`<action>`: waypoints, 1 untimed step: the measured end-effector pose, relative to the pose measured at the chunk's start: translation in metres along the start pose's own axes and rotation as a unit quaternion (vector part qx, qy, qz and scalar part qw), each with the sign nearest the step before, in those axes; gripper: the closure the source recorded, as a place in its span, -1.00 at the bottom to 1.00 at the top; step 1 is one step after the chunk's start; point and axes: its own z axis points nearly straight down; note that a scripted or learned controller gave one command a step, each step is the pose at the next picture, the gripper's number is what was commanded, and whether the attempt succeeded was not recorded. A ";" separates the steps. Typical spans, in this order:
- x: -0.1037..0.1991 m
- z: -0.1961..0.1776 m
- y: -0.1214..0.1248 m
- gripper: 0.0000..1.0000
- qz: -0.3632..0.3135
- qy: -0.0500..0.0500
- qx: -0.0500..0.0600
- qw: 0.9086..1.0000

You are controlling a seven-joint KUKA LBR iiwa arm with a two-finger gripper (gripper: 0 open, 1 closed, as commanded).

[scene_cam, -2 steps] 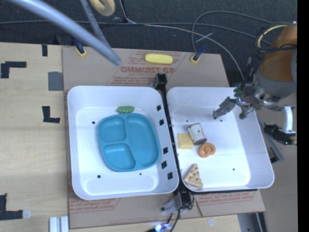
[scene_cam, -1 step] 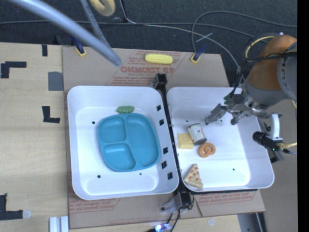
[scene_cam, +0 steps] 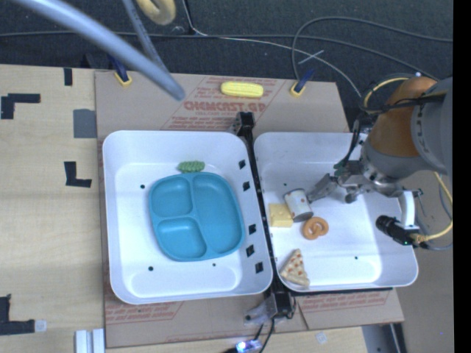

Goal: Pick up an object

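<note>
Fingers low in the right bin, reaching left from the grey arm with its orange band. Hard to tell at this size whether spread or pressed together; nothing visibly pinched between them. Just left of the tips, perhaps touching, a small silver can lying tilted on the bin floor. Beside the can on the left, a yellow cheese block, close against the divider between the two bins. Near and right of the can, an orange pretzel, apart from the tips. Nearer still, a pizza slice by the near-left corner of the same bin.

In the left bin, a blue sectioned plate lying flat, with a small green piece touching its far rim. Beyond the bins, on the cardboard-covered surface, a yellow corn cob lying well apart from everything else.
</note>
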 end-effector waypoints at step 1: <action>0.001 -0.013 0.001 1.00 -0.001 0.000 -0.002 1.000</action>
